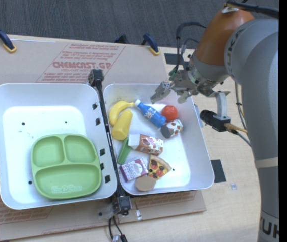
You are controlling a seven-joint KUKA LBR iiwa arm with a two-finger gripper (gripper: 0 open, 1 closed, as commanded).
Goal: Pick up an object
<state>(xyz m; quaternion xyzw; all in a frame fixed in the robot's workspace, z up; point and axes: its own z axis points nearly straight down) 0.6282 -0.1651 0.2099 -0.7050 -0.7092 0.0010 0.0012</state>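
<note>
Up at the far right corner of the right bin (202, 150), one gripper (171, 93), fingers spread and pinching nothing, hanging over the bin's far rim. Just below and left of it, one blue bottle (151, 114) with a white cap, lying flat, long axis on a diagonal, cap toward the far left, base toward the near right. Touching the bottle's base end, one red tomato (170, 112); just under that, one grey and white lump (171, 129), too small to name. Left of the bottle, two yellow pieces: one banana (117, 109), curved, and one yellow block (123, 124), standing on a near-upright diagonal. Nearer the front, one green stick (123, 150), one small printed carton (149, 144), one maroon packet (132, 170), one pizza slice (158, 168) and one tan disc (145, 184), all crowded together. Two white bins side by side on cardboard (85, 59); in the left bin (4, 150), one green divided plate (66, 165) with three sections. Three blue clamps (5, 40) on the cardboard's far edge.
</note>
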